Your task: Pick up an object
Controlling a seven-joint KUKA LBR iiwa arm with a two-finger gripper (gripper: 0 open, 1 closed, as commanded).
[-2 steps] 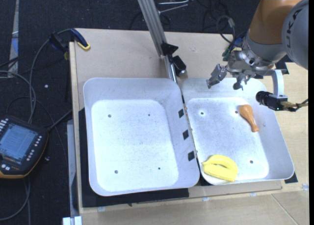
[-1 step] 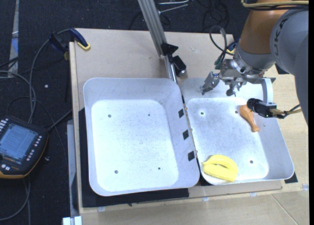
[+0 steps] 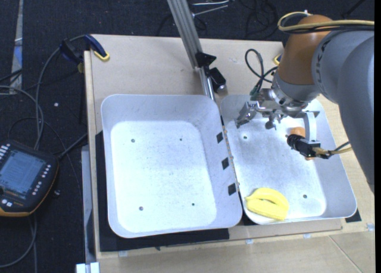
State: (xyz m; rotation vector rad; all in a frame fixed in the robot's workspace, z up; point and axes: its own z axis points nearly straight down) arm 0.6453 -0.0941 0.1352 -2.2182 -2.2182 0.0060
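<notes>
While the hand (image 3: 259, 112), fingers spread, hovers over the right bin (image 3: 333, 173), a yellow object (image 3: 268, 203) lies well apart.

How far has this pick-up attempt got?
Done: the arm has reached over the right bin. In hand: the claw hangs above the bin's far end, with nothing visible between its fingers. Left: the yellow object lies ungrasped at the near edge; an orange item sits beside the wrist.
</notes>
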